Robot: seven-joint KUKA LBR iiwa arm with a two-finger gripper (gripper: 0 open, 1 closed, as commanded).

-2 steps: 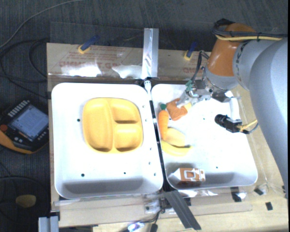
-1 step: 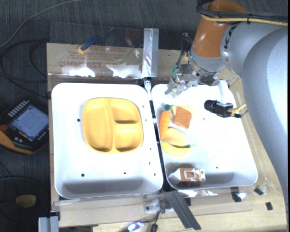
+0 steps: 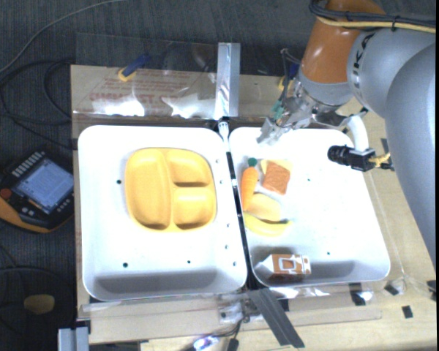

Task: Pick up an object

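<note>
In the right bin [image 3: 351,218] lies a small heap of toy food: an orange carrot [image 3: 249,189] with a green top, an orange-brown slice [image 3: 276,176] and a yellow banana-like piece [image 3: 267,221] under a pale half-round piece. A small brown and white carton [image 3: 289,266] lies apart near the bin's front wall. My gripper [image 3: 272,129] hangs over the back left corner of the right bin, just above and behind the carrot's green end. Nothing is visibly held in it.
The left bin [image 3: 102,254] holds a yellow divided tray [image 3: 170,189]. A ridge separates the two bins. The grey arm with its orange band [image 3: 336,42] comes in from the upper right, and a black fitting [image 3: 347,154] sticks out over the right bin's back.
</note>
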